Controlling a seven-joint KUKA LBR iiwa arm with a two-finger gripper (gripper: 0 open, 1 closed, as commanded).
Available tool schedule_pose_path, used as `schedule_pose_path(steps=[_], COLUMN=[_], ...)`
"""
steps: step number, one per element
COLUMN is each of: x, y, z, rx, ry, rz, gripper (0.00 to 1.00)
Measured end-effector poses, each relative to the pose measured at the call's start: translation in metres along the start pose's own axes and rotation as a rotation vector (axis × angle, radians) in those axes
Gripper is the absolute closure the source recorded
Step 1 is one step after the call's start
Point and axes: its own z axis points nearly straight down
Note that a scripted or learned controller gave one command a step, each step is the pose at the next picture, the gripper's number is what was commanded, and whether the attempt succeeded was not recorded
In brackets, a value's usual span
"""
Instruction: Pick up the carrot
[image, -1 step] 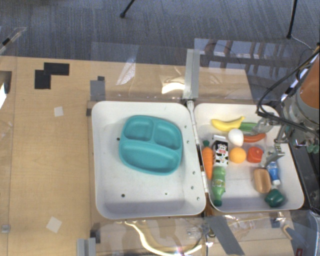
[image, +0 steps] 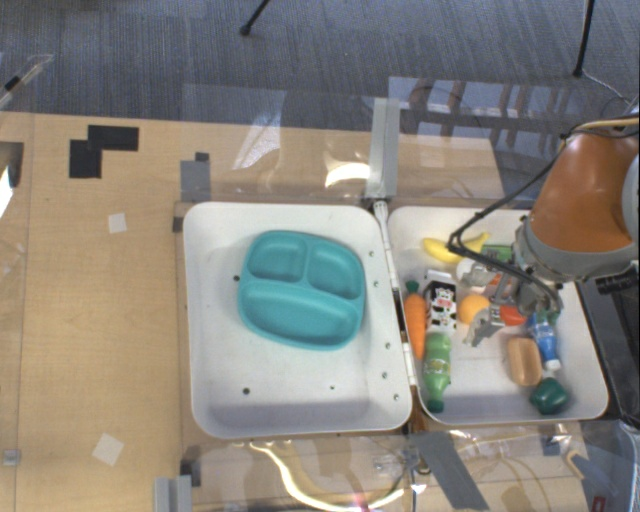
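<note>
One carrot (image: 414, 314) against bin wall (image: 395, 290)

Two white bins (image: 290, 415) stood on the counter (image: 90, 330). Contents counted: one teal plate (image: 300, 288), one carrot (image: 414, 315), one banana (image: 445, 249), one green bottle (image: 437, 362).

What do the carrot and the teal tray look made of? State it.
Carrot: probably molded plastic, a toy; uniform flat orange with a smooth surface. Teal tray: likely hard plastic, smooth and semi-matte, with soft molded compartment ridges and one even color.
</note>
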Motion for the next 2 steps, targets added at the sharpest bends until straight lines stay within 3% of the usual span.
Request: schedule_pose_path(steps=[1,2], x=[-0.048,-0.069], y=[-0.062,-0.026], z=[0.068,0.039], rx=[0.003,0.000], ry=[-0.021,-0.017], rz=[0.022,-0.008], gripper=[0.00,0.00])
